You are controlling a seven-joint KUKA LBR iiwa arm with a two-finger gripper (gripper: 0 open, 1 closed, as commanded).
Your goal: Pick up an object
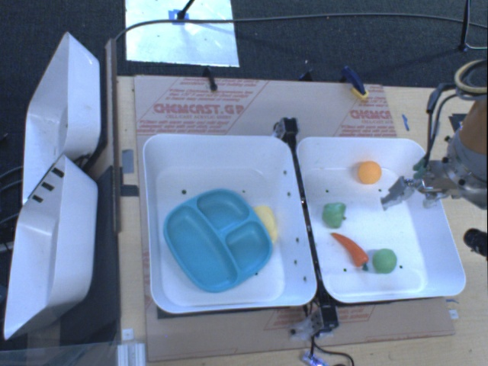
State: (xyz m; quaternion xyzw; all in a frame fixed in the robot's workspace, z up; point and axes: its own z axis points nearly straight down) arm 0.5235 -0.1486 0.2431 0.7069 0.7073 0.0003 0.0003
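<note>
Right bin (438, 277): orange ball (369, 172) at 12 o'clock, green pepper (333, 214) near centre, carrot (350, 248) and green ball (384, 261) toward 6. Tool (398, 192) hovers at 3 o'clock, grasping nothing (whether released or clenched, cannot tell). Left bin (164, 280): blue divided plate (217, 239), yellow item (266, 221) beside it.

A robotics lab: a grey arm (467, 139) reaches over two white bins (229, 147) on a bench covered with printed protective board (200, 107), cables crossing dark carpet (343, 21).
</note>
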